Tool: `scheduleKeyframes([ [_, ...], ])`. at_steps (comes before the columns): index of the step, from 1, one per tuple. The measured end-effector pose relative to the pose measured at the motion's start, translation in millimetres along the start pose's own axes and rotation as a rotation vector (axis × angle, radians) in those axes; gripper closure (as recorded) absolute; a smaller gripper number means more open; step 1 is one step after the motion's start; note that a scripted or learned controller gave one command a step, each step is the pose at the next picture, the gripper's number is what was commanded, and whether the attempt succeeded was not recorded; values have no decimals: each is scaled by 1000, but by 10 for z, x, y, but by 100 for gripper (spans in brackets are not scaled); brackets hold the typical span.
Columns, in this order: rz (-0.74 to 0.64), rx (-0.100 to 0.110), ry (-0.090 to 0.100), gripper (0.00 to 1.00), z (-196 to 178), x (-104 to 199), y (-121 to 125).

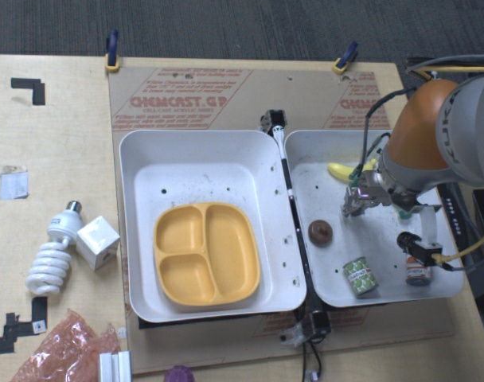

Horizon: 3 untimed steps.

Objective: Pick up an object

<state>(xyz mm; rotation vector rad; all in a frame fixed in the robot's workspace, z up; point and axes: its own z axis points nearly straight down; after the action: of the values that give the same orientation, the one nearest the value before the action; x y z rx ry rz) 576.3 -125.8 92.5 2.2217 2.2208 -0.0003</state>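
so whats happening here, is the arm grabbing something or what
The arm's gripper is down inside the right bin, close to a yellow banana. No object is visibly held. A brown round piece, a small green can and a little bottle lie loose in that bin. The left bin holds a yellow divided plate.

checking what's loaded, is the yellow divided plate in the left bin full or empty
Empty: all three compartments of the yellow plate show bare yellow surface; it lies flat in the left bin.

Bright even overhead light, soft short shadows, mild glare (white bins (pixel 138 161)), slightly soft focus
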Motion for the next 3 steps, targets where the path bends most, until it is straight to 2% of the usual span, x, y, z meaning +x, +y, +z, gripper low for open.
scheduleKeyframes([
  [2, 2, 1, 1, 0, 3, 272, -945],
  [3, 4, -2, 0, 100, -96, 265, -930],
])
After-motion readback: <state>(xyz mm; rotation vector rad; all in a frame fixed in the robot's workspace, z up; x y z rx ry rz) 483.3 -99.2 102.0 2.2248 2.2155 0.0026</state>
